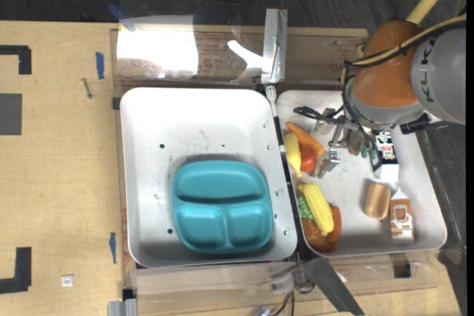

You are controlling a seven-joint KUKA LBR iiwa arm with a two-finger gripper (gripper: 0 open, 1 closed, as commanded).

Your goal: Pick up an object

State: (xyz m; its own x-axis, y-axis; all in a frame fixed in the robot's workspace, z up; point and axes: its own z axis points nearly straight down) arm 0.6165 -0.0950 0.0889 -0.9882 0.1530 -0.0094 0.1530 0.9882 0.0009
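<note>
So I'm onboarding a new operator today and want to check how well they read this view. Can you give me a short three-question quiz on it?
1. True or false: the teal tray lies in the left bin.
2. Which bin holds the corn cob?
3. The copper cup is: A) lying beside the white box, B) on the tray, C) outside both bins.

Key: 1 true; 2 the right bin; 3 A.

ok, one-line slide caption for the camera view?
KUKA gripper poised over toy food in right bin; teal tray in left bin.
</note>
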